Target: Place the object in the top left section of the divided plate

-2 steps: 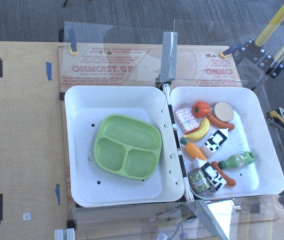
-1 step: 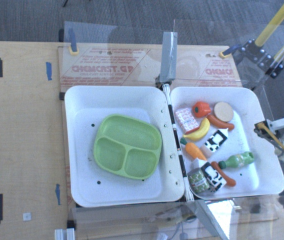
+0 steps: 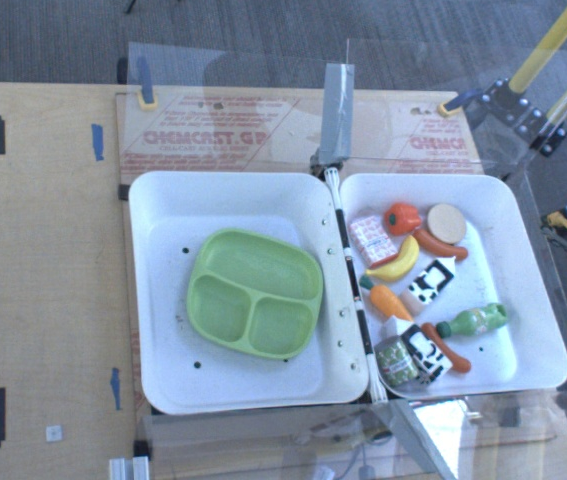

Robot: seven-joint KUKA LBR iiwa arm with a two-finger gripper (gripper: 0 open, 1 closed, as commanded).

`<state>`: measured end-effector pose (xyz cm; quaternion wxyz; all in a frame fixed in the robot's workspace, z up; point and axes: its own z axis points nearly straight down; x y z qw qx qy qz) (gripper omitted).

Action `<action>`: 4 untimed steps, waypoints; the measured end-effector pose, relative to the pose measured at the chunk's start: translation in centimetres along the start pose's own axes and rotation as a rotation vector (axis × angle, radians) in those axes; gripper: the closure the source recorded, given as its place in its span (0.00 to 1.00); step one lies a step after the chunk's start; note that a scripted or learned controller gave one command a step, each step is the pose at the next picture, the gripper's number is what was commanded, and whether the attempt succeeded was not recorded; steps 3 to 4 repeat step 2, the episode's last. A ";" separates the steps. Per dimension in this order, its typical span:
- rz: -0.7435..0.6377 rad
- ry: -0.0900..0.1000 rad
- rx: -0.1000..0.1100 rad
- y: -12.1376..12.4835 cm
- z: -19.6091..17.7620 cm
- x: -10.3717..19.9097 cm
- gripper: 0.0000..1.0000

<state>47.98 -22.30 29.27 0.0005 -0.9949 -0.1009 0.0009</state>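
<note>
A light green divided plate [image 3: 254,293] lies in the left white bin [image 3: 163,218], with one large section toward the back and two smaller ones toward the front. All its sections look bare. The right white bin [image 3: 523,268] holds toy foods: a red tomato [image 3: 401,218], a round tan bun [image 3: 447,224], a banana [image 3: 397,260], a pink-and-white wafer [image 3: 370,237], a sausage [image 3: 439,246], a carrot [image 3: 387,301], a green bottle [image 3: 475,320], a second sausage [image 3: 447,349] and two black-and-white tagged blocks [image 3: 429,282].
A cardboard sheet [image 3: 223,138] lies behind the bins. A grey upright post [image 3: 338,113] stands at the back between the bins. Yellow-handled clamps [image 3: 543,58] sit at the upper right. The wooden bench [image 3: 43,268] extends to the left.
</note>
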 end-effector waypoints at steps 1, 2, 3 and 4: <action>-0.001 0.001 0.000 -0.1 -8.1 0.0 1.00; -0.031 0.000 -0.001 0.7 -7.3 3.8 1.00; -0.031 0.000 -0.001 0.7 -7.3 3.8 1.00; -0.031 0.000 -0.001 0.7 -7.3 3.8 1.00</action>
